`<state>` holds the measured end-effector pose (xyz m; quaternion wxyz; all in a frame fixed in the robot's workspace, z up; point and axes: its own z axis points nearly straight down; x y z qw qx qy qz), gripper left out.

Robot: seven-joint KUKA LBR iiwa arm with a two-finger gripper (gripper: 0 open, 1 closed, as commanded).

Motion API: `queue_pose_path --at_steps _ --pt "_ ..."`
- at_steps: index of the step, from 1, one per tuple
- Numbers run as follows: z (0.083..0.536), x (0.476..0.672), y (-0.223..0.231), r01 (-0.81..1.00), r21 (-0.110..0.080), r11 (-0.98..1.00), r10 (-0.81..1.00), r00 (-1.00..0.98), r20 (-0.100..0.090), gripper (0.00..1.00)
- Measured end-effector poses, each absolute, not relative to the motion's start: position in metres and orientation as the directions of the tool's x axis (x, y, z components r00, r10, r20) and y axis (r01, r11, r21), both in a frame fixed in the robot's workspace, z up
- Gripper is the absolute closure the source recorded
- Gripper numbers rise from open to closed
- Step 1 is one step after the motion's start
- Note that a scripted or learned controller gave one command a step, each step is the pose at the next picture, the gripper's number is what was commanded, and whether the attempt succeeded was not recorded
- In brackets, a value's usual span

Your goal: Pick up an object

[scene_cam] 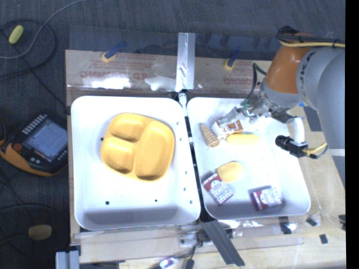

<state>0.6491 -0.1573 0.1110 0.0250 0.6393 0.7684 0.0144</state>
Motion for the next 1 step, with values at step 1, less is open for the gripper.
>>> queue_pose_path --at_steps 1 --pt "0.1263 0.6533 -0.1579 0.981 0.064 0.185 0.983 -0.184 -0.023 1.0"
